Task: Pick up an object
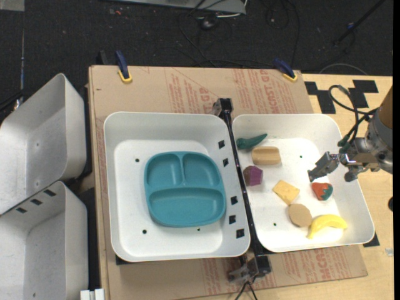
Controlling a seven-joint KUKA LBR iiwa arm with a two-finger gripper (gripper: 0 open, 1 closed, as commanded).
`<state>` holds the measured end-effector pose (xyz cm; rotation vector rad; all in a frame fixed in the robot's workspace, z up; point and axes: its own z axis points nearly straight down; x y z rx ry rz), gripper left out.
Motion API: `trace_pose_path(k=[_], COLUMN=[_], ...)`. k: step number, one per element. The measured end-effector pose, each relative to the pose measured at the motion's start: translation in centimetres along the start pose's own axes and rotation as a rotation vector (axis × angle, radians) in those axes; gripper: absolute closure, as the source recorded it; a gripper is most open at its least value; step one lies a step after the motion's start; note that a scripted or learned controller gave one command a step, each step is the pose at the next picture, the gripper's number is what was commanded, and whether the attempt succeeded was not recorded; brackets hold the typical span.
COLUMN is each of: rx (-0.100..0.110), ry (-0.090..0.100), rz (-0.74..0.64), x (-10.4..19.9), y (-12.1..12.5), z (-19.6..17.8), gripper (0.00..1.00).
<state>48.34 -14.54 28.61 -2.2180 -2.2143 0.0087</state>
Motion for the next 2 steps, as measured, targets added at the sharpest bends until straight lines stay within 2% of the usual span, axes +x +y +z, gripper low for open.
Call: trace_pose_path(k=[1, 2], rx=[-0.009, -0.004], ry=[-0.002, 0.0], rz=[-0.003, 0.001], x=[0.0, -0.2], y=[0.2, 0.0], z=[-0.4, 3.9], gripper=[0.0, 0.0])
